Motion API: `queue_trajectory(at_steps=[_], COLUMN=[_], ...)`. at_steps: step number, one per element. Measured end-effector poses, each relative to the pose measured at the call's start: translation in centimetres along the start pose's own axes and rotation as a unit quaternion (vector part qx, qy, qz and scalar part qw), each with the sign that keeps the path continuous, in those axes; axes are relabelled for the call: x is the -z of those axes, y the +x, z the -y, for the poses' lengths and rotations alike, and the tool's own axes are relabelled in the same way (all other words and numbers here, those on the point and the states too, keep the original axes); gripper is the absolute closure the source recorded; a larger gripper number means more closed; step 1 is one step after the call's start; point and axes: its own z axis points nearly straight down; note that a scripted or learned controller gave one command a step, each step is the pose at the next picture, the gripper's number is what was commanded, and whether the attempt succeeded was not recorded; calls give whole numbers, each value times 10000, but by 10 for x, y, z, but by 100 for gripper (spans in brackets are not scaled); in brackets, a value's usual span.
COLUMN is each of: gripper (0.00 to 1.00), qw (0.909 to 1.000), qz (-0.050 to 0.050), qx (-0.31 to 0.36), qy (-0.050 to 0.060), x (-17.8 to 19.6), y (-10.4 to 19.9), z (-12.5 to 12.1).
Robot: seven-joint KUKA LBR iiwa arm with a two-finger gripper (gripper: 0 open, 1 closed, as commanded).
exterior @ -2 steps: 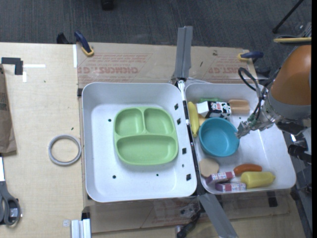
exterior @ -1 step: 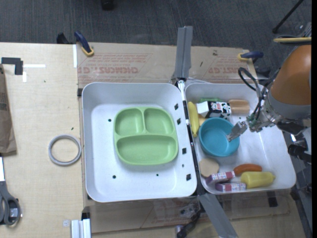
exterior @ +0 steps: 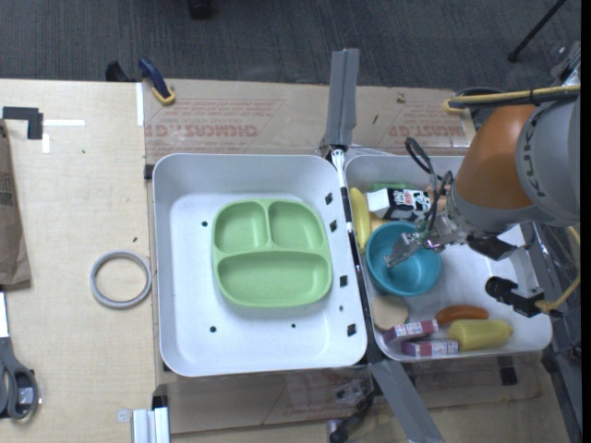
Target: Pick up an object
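**Grey arm low over the blue bowl in the right bin**

Grey and orange, the arm reaches in from the right and bends down into the right bin. Its gripper hangs over the blue bowl, the metal tip inside the bowl's rim or just above its floor. Whether the claw is released or clenched cannot be told from this slant, and nothing can be seen between its tips.

Around the bowl lie the things to pick from. A yellow banana-like piece lies along the bin's left wall, touching the bowl's edge. A small black, white and green carton sits just behind the bowl. Near the front wall lie an orange-red sausage-shaped toy, a yellow block just in front of it, and two small tubes with dark red ends side by side.

The left bin holds a green divided plate, flat, with three compartments. On the bench to the left lies a grey tape ring, well apart from both bins
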Motion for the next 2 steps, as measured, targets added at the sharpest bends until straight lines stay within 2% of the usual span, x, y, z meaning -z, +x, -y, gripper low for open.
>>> queue_trajectory(at_steps=[1,2], gripper=[100,100], qw=[10000,9995], qz=[38,31], qx=[-29,-307], qy=[7,-23], x=[10,102], y=[-6,19], z=[2,-64])
